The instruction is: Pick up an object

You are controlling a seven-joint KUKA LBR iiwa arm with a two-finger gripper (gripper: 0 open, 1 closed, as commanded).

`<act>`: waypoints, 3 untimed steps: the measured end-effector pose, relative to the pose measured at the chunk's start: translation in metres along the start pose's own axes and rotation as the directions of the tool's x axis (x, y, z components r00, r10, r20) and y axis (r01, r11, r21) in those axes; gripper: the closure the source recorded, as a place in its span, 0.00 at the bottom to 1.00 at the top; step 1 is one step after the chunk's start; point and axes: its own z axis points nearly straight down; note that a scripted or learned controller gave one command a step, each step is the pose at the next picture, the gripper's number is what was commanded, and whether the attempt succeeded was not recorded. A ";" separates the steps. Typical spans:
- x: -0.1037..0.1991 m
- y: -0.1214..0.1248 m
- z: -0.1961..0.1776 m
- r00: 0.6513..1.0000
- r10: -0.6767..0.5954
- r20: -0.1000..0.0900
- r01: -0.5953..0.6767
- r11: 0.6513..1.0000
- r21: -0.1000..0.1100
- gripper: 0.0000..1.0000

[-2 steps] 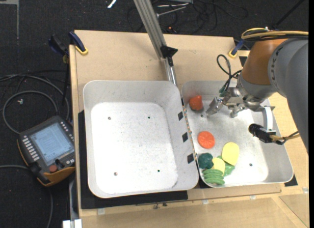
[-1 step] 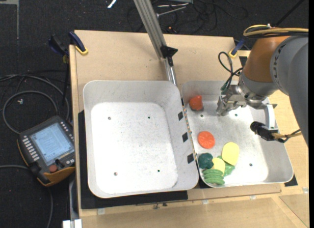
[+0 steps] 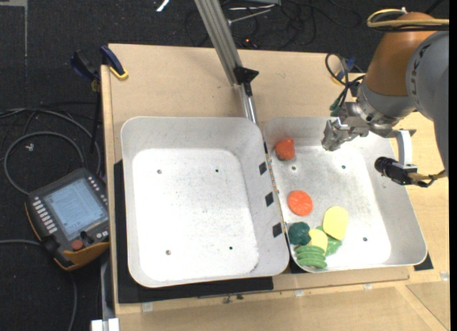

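5 small toy foods [image 3: 314,226] lie below-left of hand [image 3: 332,139]; look light, soft; nearest orange piece [image 3: 285,149] suits side pinch. Hand state unclear.

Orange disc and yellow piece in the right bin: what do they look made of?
Orange disc: looks like matte moulded plastic or rubber, with flat, even colour. Yellow piece: likely the same, smooth, with a soft sheen. Both resemble toy food; I cannot tell hard from soft.

Grey arm [image 3: 428,73], orange band, metallic tool [image 3: 334,137], black cables.
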 end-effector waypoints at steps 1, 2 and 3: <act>-0.002 -0.001 -0.044 1.000 0.001 0.000 -0.001 1.000 0.002 1.00; -0.002 -0.002 -0.088 1.000 0.000 0.000 0.000 1.000 0.001 1.00; 0.051 -0.019 -0.094 1.000 -0.004 -0.003 0.004 1.000 0.008 1.00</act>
